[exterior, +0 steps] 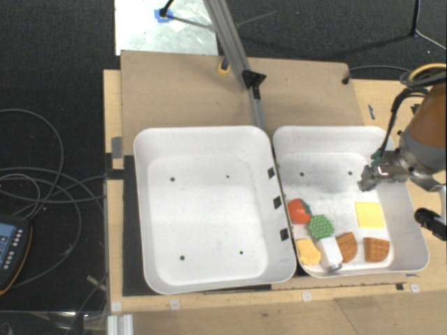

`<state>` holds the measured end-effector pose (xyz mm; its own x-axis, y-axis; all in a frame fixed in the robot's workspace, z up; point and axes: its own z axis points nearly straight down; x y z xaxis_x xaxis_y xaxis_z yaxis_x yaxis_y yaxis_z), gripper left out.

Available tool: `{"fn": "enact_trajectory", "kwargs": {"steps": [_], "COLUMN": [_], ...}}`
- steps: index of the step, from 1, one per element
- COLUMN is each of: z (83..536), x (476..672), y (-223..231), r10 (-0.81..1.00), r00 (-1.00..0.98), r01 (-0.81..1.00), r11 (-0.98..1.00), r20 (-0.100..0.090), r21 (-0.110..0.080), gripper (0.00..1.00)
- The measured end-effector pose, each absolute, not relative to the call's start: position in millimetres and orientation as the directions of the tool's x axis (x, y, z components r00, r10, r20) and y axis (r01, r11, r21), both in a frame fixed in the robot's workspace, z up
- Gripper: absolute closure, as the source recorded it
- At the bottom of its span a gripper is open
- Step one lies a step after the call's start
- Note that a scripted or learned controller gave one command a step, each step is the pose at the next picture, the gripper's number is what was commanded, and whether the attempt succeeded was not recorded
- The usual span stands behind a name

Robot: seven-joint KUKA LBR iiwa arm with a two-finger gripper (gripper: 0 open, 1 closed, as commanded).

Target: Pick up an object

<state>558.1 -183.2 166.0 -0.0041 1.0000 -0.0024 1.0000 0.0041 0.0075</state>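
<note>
The arm (426, 135) reaches in from the right, and its claw (368, 180) hangs over the right bin (314, 145), near that bin's right wall and above bare white floor. Whether the claw is spread or pressed together I cannot tell; it is too small and dark to read, and nothing shows between its tips.

The things to pick lie in the near part of the right bin. A yellow square (369, 215) lies just below the claw, apart from it. Along the near wall sit a waffle (376, 249), a brown piece (347, 246), a white piece (331, 252) and a pale orange piece (308, 252), close together. A green piece (320, 226) sits just above them, and a red piece (299, 211) lies beside it against the left wall.

The left bin (209, 208) sits beside the right one on the tabletop (174, 89). A grey pole (230, 33) slants across the far side
</note>
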Motion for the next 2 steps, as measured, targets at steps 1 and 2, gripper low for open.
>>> {"fn": "enact_trajectory", "kwargs": {"steps": [1,2], "z": [214.6,215.8], "x": [563.2,564.0], "y": [-175.2,-175.2], "r10": [1.000,1.000], "r00": [-0.006,-0.006], "r01": [1.000,1.000], "r11": [0.006,0.006], "r20": [-0.002,-0.001], "r21": [0.007,0.002], "gripper": [1.00,1.00]}}
